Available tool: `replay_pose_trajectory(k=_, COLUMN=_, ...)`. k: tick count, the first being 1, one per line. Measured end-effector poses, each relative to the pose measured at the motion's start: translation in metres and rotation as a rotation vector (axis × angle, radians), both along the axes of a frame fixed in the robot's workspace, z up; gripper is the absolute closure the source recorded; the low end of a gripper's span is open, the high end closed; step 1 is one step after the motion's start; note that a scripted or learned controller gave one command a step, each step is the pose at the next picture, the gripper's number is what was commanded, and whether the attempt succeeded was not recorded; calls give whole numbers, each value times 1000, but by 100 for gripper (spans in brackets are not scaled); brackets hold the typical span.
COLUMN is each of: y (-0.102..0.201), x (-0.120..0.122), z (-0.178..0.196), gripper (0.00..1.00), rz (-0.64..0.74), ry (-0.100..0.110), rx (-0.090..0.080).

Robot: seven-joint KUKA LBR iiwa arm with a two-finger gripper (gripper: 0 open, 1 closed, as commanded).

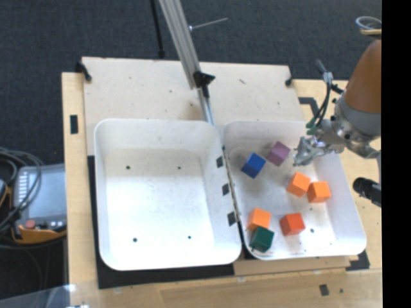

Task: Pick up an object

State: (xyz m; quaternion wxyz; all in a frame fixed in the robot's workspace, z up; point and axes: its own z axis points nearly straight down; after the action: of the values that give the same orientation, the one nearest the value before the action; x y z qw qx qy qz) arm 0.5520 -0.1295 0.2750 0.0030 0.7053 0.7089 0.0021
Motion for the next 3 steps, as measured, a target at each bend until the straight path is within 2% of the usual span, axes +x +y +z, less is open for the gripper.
replay_pose_trajectory(k=3, y=147, x=41, z=8, gripper=100, rz=1, ry=5, rx=0)
